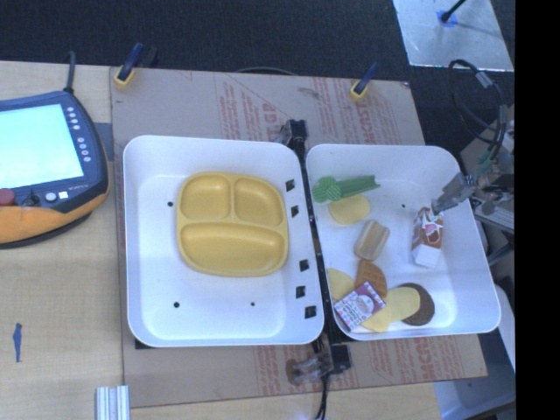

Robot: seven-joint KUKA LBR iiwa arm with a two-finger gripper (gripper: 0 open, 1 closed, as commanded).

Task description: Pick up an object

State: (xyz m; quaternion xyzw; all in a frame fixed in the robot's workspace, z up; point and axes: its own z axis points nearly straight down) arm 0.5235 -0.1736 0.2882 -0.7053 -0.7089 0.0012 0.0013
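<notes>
Hand (451,192) was seen at the right bin's (395,157) far right side, w/ its tip just above the small milk carton (427,239), touching it or nearly so; whether it was released or clenched couldn't be told, too small and shadowed. Carton sat tilted near the right wall, apart from the rest. Left bin (149,234) carried a yellow divided tray (233,223), not much use as a target imo. To do the grasp well, the hand would prob need to be centred over the carton's narrow sides and lowered straight, since a tilted carton could be knocked flat. Green toy (345,186) and cookie pile (385,300) were well apart, so no clutter worry.
</notes>
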